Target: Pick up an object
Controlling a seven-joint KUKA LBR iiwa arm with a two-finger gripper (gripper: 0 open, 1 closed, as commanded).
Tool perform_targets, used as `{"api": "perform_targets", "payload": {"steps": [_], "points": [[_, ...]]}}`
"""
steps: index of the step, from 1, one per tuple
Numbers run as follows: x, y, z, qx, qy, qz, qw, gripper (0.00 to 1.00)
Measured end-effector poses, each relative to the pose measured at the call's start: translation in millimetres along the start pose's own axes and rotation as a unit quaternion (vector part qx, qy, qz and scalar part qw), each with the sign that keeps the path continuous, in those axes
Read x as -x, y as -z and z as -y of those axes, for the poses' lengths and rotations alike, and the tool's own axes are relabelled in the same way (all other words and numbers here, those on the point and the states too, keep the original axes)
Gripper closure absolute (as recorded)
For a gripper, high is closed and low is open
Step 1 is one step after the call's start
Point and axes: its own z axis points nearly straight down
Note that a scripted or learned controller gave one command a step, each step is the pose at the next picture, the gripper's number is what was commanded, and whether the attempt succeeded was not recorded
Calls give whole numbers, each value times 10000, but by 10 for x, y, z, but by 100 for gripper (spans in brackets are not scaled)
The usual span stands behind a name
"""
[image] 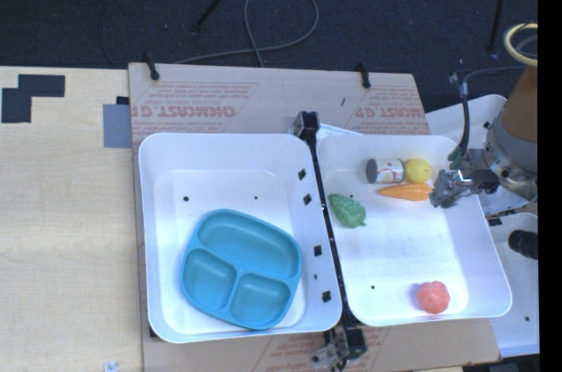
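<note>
**End effector at the right bin's edge, beside the carrot**

The nearest candidate for picking is a small orange carrot (405, 193), a tapered toy lying flat on the floor of the right bin (395, 274), its thicker end toward the right wall. Touching it from above are a round yellow fruit (418, 169), lemon-like, and a short grey can (385, 171) lying on its side with a dark end cap facing left and a pale label toward the fruit. These three sit clustered in the upper right part of that bin.

Further left, close to the divider between the bins, lies a lumpy green vegetable toy (348, 211), well apart from the cluster. Near the lower right corner of the same bin rests a pinkish-red rounded fruit (433, 296), alone.

The end effector (444, 190) sits just right of the carrot's thick end, over the right wall of the bin. It is dark and small in the view, and I cannot tell how far its parts are spread or whether anything is gripped. Behind it the arm (518, 129) enters from the right, grey with an orange section above.

The left bin (167, 168) holds a blue divided plate (241, 268) with three compartments, tilted toward the lower part of the bin. Both bins rest on a cardboard sheet (263, 103) on the pale wooden desk (61, 230).
</note>
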Motion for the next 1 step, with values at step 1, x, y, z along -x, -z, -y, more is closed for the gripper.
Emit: {"api": "perform_targets", "payload": {"steps": [1], "points": [[-428, -3, -200, -20, 15, -14, 10000, 100]]}}
